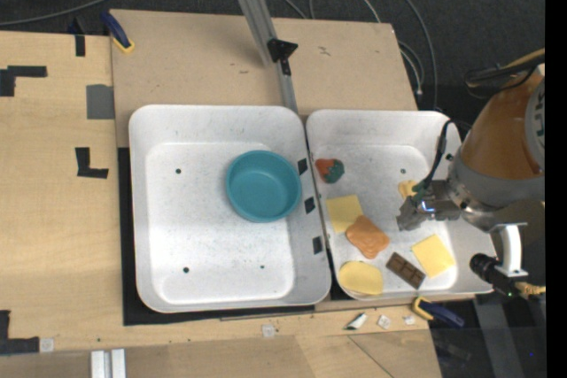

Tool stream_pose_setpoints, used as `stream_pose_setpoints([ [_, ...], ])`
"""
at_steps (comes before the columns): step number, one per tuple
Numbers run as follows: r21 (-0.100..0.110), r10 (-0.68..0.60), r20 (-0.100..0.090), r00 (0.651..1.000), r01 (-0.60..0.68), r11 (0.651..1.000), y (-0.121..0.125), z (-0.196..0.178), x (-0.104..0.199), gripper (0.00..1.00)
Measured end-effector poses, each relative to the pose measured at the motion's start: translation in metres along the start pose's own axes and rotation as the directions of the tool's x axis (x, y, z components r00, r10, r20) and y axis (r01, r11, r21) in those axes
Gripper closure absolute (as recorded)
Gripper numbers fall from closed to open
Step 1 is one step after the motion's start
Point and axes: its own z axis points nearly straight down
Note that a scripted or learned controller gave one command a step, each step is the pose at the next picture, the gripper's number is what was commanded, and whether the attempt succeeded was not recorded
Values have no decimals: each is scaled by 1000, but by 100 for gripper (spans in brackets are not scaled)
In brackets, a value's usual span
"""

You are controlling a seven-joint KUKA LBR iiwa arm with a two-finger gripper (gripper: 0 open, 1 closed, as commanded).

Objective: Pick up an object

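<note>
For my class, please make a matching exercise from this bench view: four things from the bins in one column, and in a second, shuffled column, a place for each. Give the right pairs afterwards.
Things:
1. teal bowl
2. brown block
3. red and green piece
4. gripper

Places:
A. in the right bin, at its far left, beside the divider
B. over the right side of the right bin, near a small yellow bit
C. in the left bin, toward its right side
D. at the near edge of the right bin, between two yellow pieces

Pairs: 1-C, 2-D, 3-A, 4-B
</note>
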Motion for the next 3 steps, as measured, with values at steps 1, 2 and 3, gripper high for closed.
stream_pose_setpoints([
  [1, -1, -1, 0, 1000, 1, 1000, 1, -59, 9, 100],
  [2, -2, 0, 1, 1000, 0, 1000, 5, -122, 6, 100],
  [3, 4, -5, -1, 1000, 5, 1000, 34, -115, 62, 100],
])
